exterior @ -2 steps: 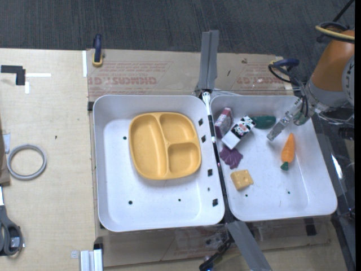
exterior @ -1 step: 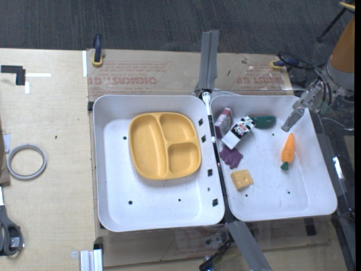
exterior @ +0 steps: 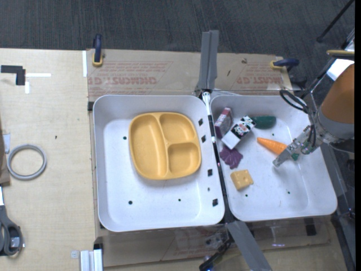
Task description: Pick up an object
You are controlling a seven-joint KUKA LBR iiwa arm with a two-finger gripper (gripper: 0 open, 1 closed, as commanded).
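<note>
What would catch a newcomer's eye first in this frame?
Most striking is the yellow divided plate lying alone in the left bin. Next comes the clutter in the right bin: an orange carrot, a green piece, a purple piece, a yellow cheese wedge and a small carton. The gripper hangs low in that bin, just right of the carrot.
</note>
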